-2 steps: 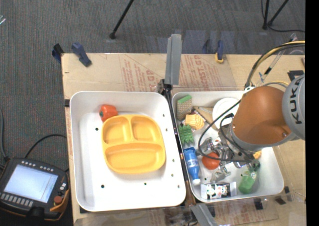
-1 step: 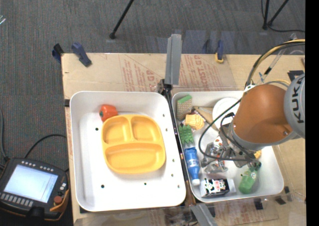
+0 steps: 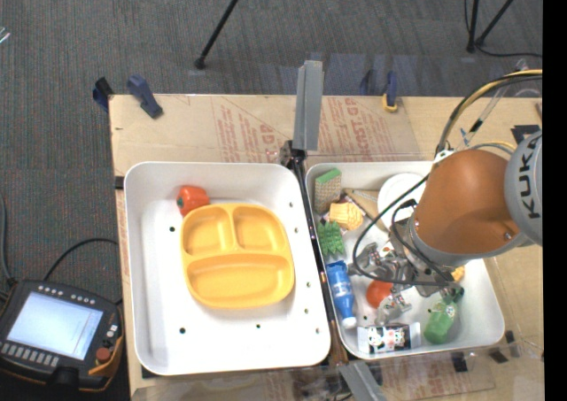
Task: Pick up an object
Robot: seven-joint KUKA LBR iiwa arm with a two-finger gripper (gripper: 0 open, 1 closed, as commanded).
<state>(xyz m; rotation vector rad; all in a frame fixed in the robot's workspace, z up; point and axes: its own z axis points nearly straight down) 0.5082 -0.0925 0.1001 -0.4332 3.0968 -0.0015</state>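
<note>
My gripper (image 3: 396, 289) reaches down into the right bin (image 3: 483, 337), below the arm's orange band (image 3: 465, 204). Its tip sits right over a small red-orange object (image 3: 379, 292) near the bin's middle front. A blue bottle (image 3: 339, 291) lies just left of it. At the front of the bin lie a black-and-white carton (image 3: 390, 337) and a green object (image 3: 439, 324). A green brush-like piece (image 3: 330, 239), a yellow item (image 3: 345, 213) and a green sponge (image 3: 327, 183) lie toward the back left. The arm hides much of a white plate (image 3: 397, 191).
The left bin (image 3: 151, 302) holds a yellow divided tray (image 3: 237, 253) and a red pepper-like toy (image 3: 190, 198) at its back left corner. A grey post (image 3: 307, 107) stands behind the divide between the bins. A teach pendant (image 3: 58, 328) lies on the floor at left.
</note>
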